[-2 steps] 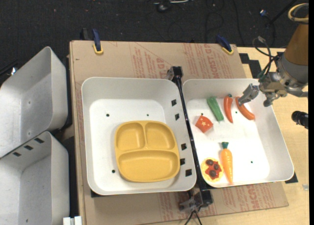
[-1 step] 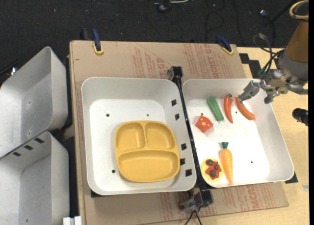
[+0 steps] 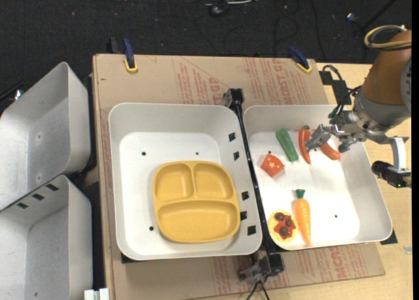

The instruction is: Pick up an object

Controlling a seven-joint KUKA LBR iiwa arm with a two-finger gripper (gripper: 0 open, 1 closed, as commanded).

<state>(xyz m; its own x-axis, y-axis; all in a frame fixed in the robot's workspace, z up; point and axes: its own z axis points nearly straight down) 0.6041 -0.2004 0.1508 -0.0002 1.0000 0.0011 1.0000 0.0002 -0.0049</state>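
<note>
The right bin [image 3: 357,181] holds several toy foods. A green pod [image 3: 287,145] lies beside a red pepper [image 3: 304,143], with a red strawberry-like piece [image 3: 273,164] to their left. An orange carrot [image 3: 302,213] lies near the front, next to a small pale dish of dark berries [image 3: 283,225]. An orange-red piece [image 3: 331,153] lies at the bin's right side. My gripper [image 3: 330,140] hangs just above that piece, between it and the red pepper, open, with nothing seen between its fingers.
The left bin [image 3: 131,161] holds a yellow divided plate [image 3: 195,202]. A black divider [image 3: 243,161] runs between the two bins. Two spare white bins [image 3: 39,161] lean at the far left. Cables trail over the dark floor behind the bench.
</note>
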